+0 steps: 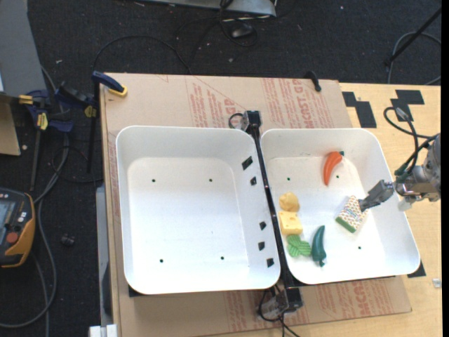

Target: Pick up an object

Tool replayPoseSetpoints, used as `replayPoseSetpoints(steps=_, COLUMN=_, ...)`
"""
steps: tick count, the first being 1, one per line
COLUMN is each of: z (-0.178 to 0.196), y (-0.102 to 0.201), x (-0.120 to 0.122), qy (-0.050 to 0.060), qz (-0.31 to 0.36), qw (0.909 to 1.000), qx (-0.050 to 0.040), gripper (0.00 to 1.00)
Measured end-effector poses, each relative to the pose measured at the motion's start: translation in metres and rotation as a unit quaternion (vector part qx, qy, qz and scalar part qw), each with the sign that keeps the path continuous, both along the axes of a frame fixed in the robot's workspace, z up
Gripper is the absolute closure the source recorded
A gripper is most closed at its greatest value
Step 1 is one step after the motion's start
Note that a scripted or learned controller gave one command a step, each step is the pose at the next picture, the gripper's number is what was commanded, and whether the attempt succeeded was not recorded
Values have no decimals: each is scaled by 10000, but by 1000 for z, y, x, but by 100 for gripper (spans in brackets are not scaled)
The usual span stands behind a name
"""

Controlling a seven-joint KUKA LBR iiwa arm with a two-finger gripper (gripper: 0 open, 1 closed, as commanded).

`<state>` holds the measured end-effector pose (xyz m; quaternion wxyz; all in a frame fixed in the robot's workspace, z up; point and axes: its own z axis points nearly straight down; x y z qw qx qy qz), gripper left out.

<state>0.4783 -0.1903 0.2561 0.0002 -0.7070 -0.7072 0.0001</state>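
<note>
Camera view is looking down on two white bins. The gripper (370, 201) is reaching in from the right, touching the upper edge of a patterned block (351, 214) lying in the right bin (365, 140); whether it is pinching cannot be told. An orange carrot (331, 168), yellow pieces (290, 213), a green leaf (299, 246) and a teal vegetable (319, 244) are lying nearby.

- One fixed camera looks down at a slant from above the bench (210, 93).
- It stands far enough back to take in both white bins (133, 188), bench edges and dark floor (56, 41).
- The arm (421, 177) enters from the right.
</note>
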Motion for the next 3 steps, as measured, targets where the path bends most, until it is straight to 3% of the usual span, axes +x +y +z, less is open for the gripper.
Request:
replayPoseSetpoints(steps=2, z=-39, y=23, x=129, qy=4, qz=14, qw=10000, qx=4, gripper=0)
replayPoseSetpoints(steps=3, z=-150, y=3, x=177, qy=52, qz=-4, qw=10000, qx=11, gripper=0)
